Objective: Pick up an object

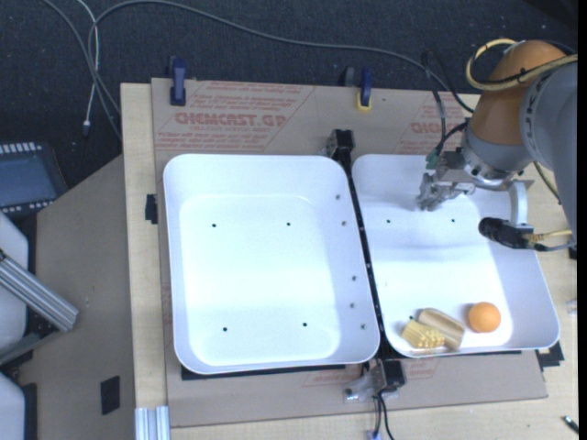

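Observation:
In the right bin (514, 287) an orange ball (484, 317) lies near the front right corner. Left of it rest a tan bread-like roll (444, 322) and a yellow corn-like piece (423, 336), touching each other. My gripper (435, 193) hangs over the far part of the right bin, well behind these objects, pointing down. Nothing shows between its fingers.
The left bin (183, 246) stands beside the right one, and a dark divider runs between them. Blue clamps (177, 79) hold the board at the far edge. Cables trail across the dark floor beyond the bench.

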You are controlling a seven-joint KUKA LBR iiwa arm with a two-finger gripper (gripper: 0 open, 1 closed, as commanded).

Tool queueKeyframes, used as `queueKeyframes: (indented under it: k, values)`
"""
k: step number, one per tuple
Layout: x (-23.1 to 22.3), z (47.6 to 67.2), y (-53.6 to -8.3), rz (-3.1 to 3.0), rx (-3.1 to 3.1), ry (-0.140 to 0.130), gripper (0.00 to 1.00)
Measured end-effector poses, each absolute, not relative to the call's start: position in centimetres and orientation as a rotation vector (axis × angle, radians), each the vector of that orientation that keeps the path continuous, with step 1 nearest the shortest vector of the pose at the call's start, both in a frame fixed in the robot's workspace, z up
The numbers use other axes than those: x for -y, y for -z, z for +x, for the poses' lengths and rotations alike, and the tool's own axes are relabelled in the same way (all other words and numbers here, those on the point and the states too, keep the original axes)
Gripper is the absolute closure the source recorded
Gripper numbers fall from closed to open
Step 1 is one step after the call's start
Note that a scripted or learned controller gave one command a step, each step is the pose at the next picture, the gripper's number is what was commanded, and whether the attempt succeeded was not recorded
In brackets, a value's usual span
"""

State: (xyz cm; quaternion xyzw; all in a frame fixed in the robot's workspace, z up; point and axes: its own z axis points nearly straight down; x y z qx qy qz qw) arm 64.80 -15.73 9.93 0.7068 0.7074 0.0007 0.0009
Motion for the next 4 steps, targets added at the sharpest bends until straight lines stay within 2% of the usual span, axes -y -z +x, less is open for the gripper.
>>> queueKeyframes:
  k: [2,3,4]
  values:
    - [15.1,65.2,-18.7,2.218,-2.219,-0.005,1.00]
    - [15.0,65.0,-25.0,2.217,-2.218,-0.006,1.00]
    - [10.7,62.8,-25.7,2.217,-2.225,-0.003,1.00]
